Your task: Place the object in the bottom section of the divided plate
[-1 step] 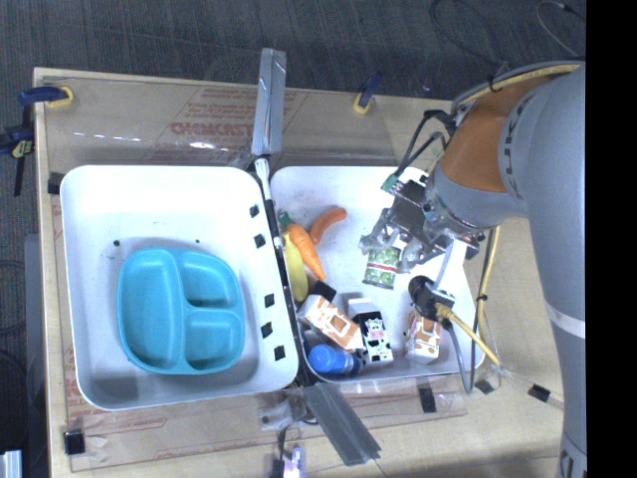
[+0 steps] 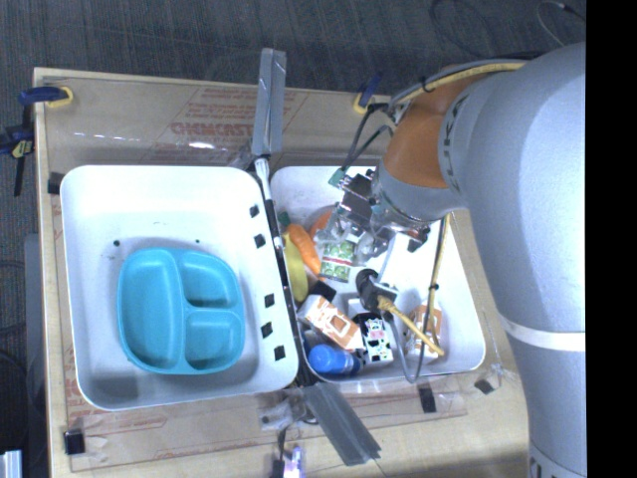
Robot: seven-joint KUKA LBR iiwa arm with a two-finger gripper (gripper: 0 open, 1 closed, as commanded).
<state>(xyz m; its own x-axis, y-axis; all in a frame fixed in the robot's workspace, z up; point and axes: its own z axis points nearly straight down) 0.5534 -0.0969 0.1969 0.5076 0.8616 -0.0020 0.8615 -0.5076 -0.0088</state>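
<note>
Currently at pick step: gripper (image 2: 350,229) down in right bin (image 2: 460,297) clutter, over carrot (image 2: 304,250) and packets. Grip state: cannot tell. Plate (image 2: 179,309) sits in left bin (image 2: 90,267). Next: secure obj, carry to bottom section.

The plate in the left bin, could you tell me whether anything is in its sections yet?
Empty. The plate lies flat in the left bin, and all its sections show bare blue. The objects are in the right bin, under the gripper.
</note>
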